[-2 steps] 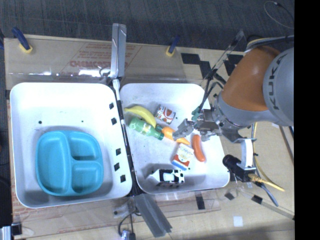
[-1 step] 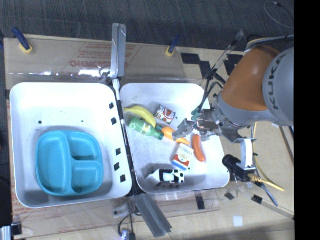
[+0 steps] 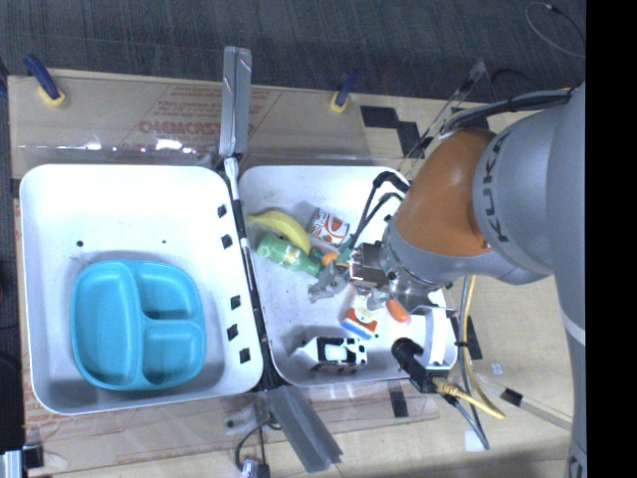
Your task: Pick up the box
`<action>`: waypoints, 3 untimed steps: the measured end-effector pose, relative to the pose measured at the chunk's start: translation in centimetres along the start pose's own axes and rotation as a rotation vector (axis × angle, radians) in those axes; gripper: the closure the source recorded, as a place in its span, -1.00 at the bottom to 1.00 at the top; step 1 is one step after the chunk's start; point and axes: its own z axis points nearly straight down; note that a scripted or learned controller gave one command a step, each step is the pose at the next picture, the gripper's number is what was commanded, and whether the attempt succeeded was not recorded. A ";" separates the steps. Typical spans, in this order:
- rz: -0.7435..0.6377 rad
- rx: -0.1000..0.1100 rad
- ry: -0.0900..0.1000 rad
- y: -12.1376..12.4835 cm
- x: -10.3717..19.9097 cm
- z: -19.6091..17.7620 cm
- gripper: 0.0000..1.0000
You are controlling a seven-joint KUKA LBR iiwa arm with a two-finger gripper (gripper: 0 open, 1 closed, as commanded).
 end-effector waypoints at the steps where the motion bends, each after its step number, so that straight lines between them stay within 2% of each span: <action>1: 0.126 -0.001 -0.001 0.3 -1.6 -0.9 -1.00; 2: 0.158 -0.009 0.002 1.0 -3.9 9.4 -1.00; 3: 0.147 -0.002 0.001 9.2 -2.8 7.4 -1.00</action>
